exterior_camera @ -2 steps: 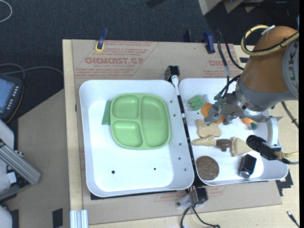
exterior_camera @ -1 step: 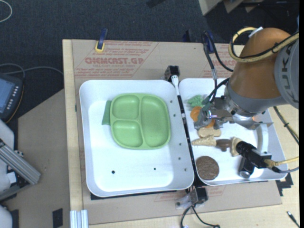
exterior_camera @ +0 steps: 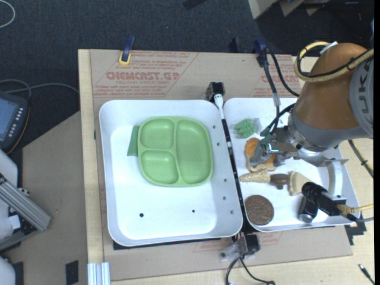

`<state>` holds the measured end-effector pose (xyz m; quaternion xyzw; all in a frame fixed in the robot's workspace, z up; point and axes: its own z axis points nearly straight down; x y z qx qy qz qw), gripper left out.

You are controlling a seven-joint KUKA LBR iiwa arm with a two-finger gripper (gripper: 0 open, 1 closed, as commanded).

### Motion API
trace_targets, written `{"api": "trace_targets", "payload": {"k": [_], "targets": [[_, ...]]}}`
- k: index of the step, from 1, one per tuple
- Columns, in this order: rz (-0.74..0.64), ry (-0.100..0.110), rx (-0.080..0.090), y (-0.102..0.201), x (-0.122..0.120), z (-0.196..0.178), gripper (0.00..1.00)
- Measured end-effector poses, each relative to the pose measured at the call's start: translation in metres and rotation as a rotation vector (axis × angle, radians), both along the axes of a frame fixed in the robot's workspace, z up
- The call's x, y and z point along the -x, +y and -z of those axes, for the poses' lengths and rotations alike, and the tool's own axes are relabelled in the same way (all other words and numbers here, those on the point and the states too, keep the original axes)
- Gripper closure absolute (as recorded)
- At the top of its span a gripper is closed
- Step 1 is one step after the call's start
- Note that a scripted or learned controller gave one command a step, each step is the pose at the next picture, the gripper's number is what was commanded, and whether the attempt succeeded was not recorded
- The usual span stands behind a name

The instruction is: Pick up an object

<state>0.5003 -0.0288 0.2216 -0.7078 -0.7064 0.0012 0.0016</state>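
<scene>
The right bin holds several small things. A green leafy piece lies near its far left corner. Just below it sits an orange piece. A pale, bone-like thing with a brown middle stretches across the bin, and a brown round disc lies at the near left. My gripper hangs low over the right bin, right beside the orange piece and just above the pale thing. The wrist hides the contact.
The left bin carries a green three-section plate with a darker green flap at its left edge. A black clamp sits at the far end of the wall between the bins. Cardboard lies under both bins.
</scene>
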Motion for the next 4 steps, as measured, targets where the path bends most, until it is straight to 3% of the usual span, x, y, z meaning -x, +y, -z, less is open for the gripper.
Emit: {"api": "trace_targets", "payload": {"k": [1,2,3,4], "targets": [[-0.004,-0.007,0.001,0.011,-0.011,-0.011,1.00],[-0.002,0.000,0.000,0.017,0.004,0.000,1.00],[-0.001,-0.007,0.002,0.001,-0.009,-0.006,1.00],[-0.002,0.000,0.000,0.009,-0.005,0.007,1.00]]}}
